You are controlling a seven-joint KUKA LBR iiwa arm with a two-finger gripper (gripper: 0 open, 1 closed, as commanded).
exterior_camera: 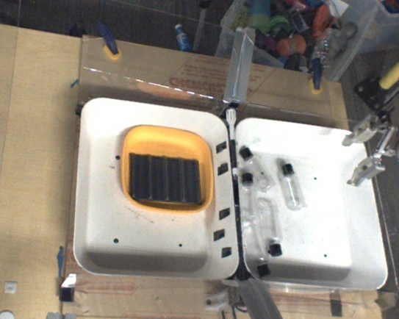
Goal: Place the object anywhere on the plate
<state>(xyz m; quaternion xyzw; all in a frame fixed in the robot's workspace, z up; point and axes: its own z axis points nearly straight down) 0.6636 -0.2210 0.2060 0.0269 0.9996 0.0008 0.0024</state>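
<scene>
Claw [366, 161]: at right bin's [364, 254] far right edge, grip state indiscernible.
Clear vials [290, 183]: light, rigid, slippery, probably fragile; best grasped mid-body. Destination: yellow plate [170, 142].

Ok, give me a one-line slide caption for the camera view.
Gripper hovers at the right bin's far right corner; clear vials lie inside, yellow plate waits in the left bin.

two white bins [90, 243], one yellow plate [137, 140], several clear vials [291, 185]

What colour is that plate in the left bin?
The plate is orange-yellow, with a dark ribbed panel in it; the camera view shows it.
</scene>
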